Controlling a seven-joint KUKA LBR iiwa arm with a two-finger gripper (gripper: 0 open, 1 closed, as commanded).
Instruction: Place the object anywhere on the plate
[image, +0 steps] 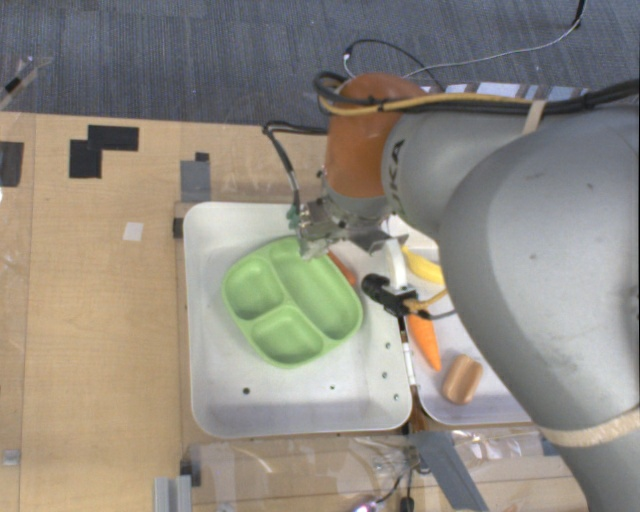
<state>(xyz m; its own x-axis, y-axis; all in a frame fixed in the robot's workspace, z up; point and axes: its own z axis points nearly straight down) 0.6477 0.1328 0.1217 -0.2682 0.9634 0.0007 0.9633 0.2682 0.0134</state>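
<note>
A light green plate with three compartments lies tilted in the left white bin. My gripper hangs over the plate's far right rim, under the orange wrist band. A small reddish thing shows just below the gripper, at the plate's right edge. I cannot see whether it is held or resting there. The plate's compartments look bare.
In the right bin lie an orange carrot, a yellow banana-like piece and a tan cylinder. The big grey arm covers most of that bin. Black marks sit on the wooden bench at far left.
</note>
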